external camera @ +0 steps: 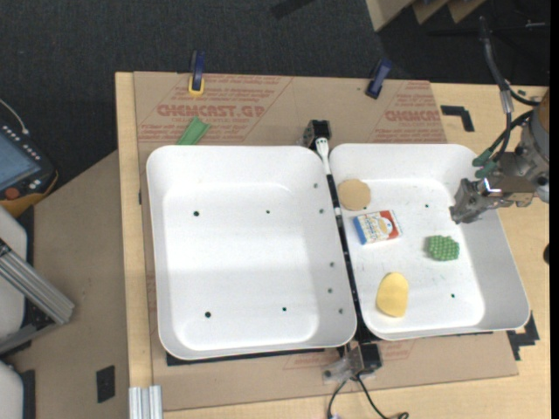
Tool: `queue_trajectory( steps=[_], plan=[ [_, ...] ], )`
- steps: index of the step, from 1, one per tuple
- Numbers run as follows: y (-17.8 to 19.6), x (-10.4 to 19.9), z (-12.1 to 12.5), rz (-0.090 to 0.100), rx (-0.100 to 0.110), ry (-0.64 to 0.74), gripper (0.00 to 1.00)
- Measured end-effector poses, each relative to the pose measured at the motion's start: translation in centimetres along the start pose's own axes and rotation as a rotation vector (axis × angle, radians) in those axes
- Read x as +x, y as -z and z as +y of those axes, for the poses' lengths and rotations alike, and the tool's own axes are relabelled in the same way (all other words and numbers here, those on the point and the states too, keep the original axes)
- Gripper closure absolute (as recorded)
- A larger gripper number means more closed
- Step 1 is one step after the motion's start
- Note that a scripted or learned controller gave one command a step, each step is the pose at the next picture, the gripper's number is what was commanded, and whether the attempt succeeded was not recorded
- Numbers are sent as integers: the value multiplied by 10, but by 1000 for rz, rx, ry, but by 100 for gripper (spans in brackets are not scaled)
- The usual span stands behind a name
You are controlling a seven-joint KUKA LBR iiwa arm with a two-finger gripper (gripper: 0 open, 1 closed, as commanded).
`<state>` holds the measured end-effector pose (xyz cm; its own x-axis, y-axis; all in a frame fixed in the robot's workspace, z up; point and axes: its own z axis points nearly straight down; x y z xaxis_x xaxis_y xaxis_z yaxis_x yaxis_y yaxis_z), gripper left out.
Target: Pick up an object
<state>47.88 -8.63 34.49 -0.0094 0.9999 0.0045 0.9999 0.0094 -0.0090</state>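
Hovering: gripper [463,209] over the right bin's [410,166] far-right part, nothing visibly held; opening cannot be told.
Nearest target: green knobbly object [443,248], just below-left of the gripper.
Farther left: small packet [376,227], tan disc [354,194], yellow piece [392,294].

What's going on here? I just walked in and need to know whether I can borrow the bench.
A robot arm reaches in from the right, its tool over the right edge of the right bin. That bin holds a tan disc, a small card, a green bumpy ball and a yellow lump. Nothing has been picked up yet.
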Motion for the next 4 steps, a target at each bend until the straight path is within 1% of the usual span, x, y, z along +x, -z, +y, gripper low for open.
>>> queue_trajectory(
  steps=[1, 2, 3, 4],
  plan=[
    [-45, 75, 1, -1, -2, -1, 100],
    [-22, 122, 2, -3, -13, -3, 100],
    [-18, 139, 36, -5, -13, -7, 100],
    [40, 179, 15, -2, -16, -4, 100]
  ],
)
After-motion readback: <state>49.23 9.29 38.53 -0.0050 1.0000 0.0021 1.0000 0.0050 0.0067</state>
